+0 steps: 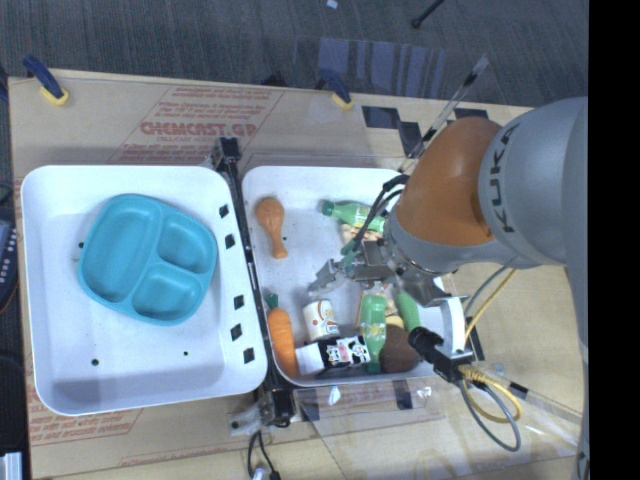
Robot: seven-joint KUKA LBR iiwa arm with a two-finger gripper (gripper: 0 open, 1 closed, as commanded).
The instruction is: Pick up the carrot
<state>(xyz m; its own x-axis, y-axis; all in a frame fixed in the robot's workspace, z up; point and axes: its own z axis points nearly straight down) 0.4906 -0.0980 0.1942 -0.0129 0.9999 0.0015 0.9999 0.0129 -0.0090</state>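
The left bin (pixel 40 298) holds one thing, a blue plate (pixel 148 257) with three compartments. The plate lies flat, toward the 10 o'clock part of this bin, and the white floor below it is bare.

The right bin (pixel 300 183) touches the left one along a black strip with clips. The carrot (pixel 281 338) lies in this right bin at about 7 o'clock, close along the left wall. It is orange, with a small green top that points to 12 o'clock. Its lower end lies just beside a black and white carton (pixel 342 353) at the bin's near edge. A toy chicken leg (pixel 271 223) lies at about 10 o'clock of the same bin, well apart from the carrot. Between them the floor is white and bare.

A small white can with a red label (pixel 321 318) stands near the carrot, at its 2 o'clock side. To the right of the can there is a light green bottle (pixel 372 316), and a brown round object (pixel 398 350) lies under it, at 5 o'clock of the bin. Another green bottle (pixel 350 211) lies at 12 o'clock, partly hidden by the arm.

The gripper (pixel 340 270) hangs over the middle of the right bin, above the can and apart from the carrot. I cannot tell how its jaws stand. The grey arm with the orange band (pixel 450 183) covers the 3 o'clock side of the bin.
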